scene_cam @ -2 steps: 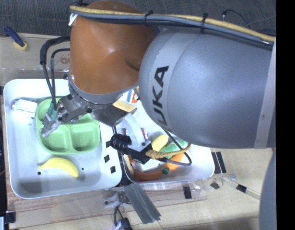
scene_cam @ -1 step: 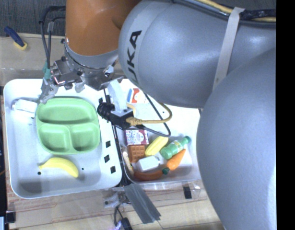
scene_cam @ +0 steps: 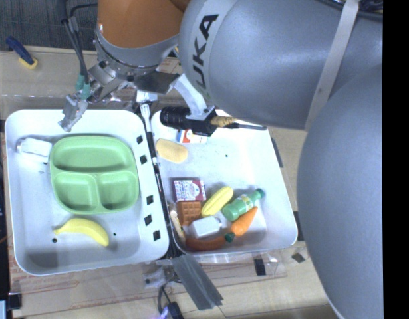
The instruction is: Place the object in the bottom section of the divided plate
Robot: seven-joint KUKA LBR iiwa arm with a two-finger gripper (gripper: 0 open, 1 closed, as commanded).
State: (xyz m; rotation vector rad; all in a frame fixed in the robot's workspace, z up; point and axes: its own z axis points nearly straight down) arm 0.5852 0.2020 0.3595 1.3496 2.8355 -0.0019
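Note:
The green divided plate (scene_cam: 94,178) lies in the left bin (scene_cam: 21,248), with one wide section at the far side and two small sections at the near side; all its sections are bare. A yellow banana (scene_cam: 83,230) rests on the bin floor just in front of the plate. A small white object (scene_cam: 34,147) lies left of the plate's far corner. My gripper (scene_cam: 72,113) hangs over the bin's far edge, above and behind the plate's left corner, with nothing visibly held.
The right bin (scene_cam: 284,198) holds a pale yellow piece (scene_cam: 171,151), a red box (scene_cam: 189,189), a waffle (scene_cam: 188,211), a yellow item (scene_cam: 217,200), a green bottle (scene_cam: 241,205) and a carrot (scene_cam: 245,221). The arm's grey bulk covers the upper right.

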